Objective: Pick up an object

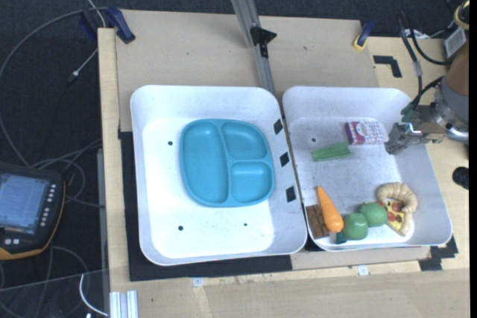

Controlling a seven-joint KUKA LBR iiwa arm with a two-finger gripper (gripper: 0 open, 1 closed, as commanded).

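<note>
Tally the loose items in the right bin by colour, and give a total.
Green: 3 (flat stick, two round pieces)
Orange: 1 (carrot)
Brown: 1 (chocolate bar)
Purple and white: 1 (carton)
Tan: 1 (pretzel-like toy)
Total: 7

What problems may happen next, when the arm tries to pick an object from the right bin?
1. The gripper sits at the right bin's far edge beside the purple carton; it might push the carton instead of grasping it.
2. The carrot, green apple and pizza slice lie crowded in the near corner, so one grasp could catch or knock neighbours.
</note>
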